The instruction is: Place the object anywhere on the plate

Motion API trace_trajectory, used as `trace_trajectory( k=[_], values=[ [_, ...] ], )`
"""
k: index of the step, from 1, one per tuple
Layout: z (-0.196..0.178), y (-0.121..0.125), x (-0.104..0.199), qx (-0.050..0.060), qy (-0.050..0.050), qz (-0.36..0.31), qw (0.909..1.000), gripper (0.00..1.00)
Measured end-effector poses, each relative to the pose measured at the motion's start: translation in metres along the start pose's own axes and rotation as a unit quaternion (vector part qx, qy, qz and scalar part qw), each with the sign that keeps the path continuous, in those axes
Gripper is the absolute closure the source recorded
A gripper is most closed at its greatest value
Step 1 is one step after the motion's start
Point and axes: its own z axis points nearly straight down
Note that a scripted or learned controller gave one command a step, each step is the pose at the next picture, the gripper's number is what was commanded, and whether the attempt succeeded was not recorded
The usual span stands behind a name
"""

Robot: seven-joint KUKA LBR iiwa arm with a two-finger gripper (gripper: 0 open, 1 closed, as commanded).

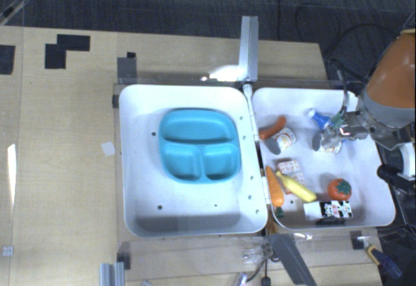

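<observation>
A light blue divided plate (198, 143) lies in the middle of the left bin (140, 168). My gripper (328, 140) hangs low over the upper middle of the right bin (383, 207), reaching in from the right under the grey and orange wrist. A small blue object (318, 117) lies just up and left of the gripper. Left of it sit a red-brown sausage (272, 127) and a small grey can (283, 142). I see nothing clearly held by the gripper.
Lower in the right bin lie a wrapped packet (289, 166), an orange carrot (276, 192), a yellow banana (298, 187), a red tomato (339, 188) and a black-and-white box (329, 210). A metal divider (249, 51) stands between the bins at the back.
</observation>
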Motion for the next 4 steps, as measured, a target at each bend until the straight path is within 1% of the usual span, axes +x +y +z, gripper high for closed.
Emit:
trace_trajectory(
  k=[1, 2, 3, 4],
  values=[
    [-0.037, 0.030, 0.074, 0.000, 0.000, -0.033, 0.9994, 1.00],
    [-0.046, 0.096, 0.043, -0.001, -0.001, -0.100, 0.9950, 1.00],
    [-0.032, 0.096, 0.018, 0.000, -0.001, -0.155, 0.9880, 1.00],
    [-0.053, 0.091, 0.035, -0.001, -0.001, -0.213, 0.9771, 1.00]
  ],
)
